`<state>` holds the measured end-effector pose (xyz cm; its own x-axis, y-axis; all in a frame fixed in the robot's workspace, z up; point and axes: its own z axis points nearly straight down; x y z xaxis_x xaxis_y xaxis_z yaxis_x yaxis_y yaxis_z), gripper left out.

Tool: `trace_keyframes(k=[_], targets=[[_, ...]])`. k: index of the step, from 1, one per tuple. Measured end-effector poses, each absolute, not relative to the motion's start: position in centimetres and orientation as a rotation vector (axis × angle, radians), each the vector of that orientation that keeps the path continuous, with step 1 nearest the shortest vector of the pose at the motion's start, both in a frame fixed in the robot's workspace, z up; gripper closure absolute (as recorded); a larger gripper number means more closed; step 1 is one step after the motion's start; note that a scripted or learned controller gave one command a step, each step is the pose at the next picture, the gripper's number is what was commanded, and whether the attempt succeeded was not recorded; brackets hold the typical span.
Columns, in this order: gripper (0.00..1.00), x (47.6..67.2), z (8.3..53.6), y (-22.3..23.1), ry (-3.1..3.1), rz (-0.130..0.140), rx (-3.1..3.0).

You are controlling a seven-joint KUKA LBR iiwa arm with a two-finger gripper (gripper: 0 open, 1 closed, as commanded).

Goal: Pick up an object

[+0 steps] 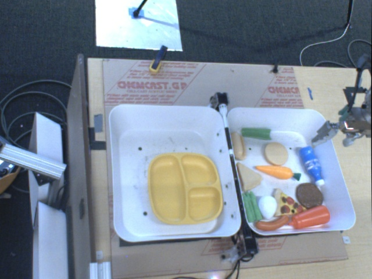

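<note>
The right bin (334, 156) holds several toy foods: a green cucumber (256, 133), a bread stick (238, 146), a round biscuit (276, 153), a blue bottle (311, 165), a small carrot (275, 171), a sandwich wedge (249, 178), a brown patty (309, 195), a pizza slice (286, 203), an egg (267, 206), green beans (251, 206), a sausage (272, 224) and a big orange carrot (311, 217). My gripper (328, 131) hangs over the bin's far right corner, just above and right of the blue bottle. Nothing shows in its grasp.
In the left bin (125, 156) lies a yellow divided tray (186, 188). A black-and-white divider bar (229, 156) runs between the bins. Both bins rest on a cardboard sheet (174, 83). Cables trail on the dark floor at the far right and left.
</note>
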<state>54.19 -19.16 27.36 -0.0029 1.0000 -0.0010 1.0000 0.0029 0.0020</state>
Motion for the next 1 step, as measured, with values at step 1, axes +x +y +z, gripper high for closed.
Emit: trace_keyframes(k=[1], targets=[[0.0,63.69,15.5,-17.53,2.231,0.001,2.211]])
